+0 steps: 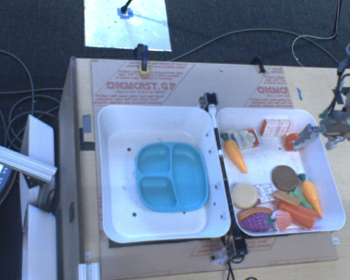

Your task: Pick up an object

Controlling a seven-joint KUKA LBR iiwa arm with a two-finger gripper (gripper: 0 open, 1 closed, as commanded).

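A small red toy tomato (291, 141) lay at the upper right of the right bin (333, 182), likely light, hard and slick; being round, it showed no long axis and would best be pinched across its middle. The gripper (307, 136) hung just beside it at the frame's right; its opening could not be told. A blue tray (171, 175) sat in the left bin (118, 134).

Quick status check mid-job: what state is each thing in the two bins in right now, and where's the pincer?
Blue tray: flat in the left bin, compartments bare.
Carrot: lying flat, right bin, near the divider.
Small carton: lying down, far side.
Red tomato: resting beside the pincer.
Brown cookie: lying flat.
Grapes: resting in the near corner.
Pincer: low over the right bin, by the tomato; grip unclear.
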